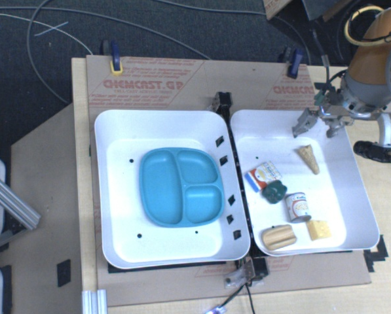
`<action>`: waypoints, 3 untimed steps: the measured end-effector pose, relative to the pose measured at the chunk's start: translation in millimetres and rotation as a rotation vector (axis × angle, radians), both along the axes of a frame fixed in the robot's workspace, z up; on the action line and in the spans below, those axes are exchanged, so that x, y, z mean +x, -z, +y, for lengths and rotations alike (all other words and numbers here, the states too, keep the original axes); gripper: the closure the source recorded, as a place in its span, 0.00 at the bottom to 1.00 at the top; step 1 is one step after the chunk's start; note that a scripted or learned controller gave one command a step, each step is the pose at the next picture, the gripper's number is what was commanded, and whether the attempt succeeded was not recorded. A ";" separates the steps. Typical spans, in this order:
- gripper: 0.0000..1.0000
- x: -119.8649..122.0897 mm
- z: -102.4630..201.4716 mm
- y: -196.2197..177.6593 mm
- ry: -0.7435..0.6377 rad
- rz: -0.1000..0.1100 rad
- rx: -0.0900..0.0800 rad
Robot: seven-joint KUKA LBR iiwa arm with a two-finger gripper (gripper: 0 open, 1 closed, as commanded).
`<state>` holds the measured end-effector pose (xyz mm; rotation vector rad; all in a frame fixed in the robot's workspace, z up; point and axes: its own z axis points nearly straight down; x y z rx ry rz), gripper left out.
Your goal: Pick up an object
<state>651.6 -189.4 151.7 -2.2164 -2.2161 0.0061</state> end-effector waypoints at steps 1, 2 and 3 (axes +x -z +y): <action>0.00 -1.8 2.1 42.5 -0.001 -0.002 -0.001; 1.00 0.5 1.9 27.3 -0.002 -0.010 -0.002; 1.00 12.8 1.4 -28.6 -0.002 -0.016 -0.005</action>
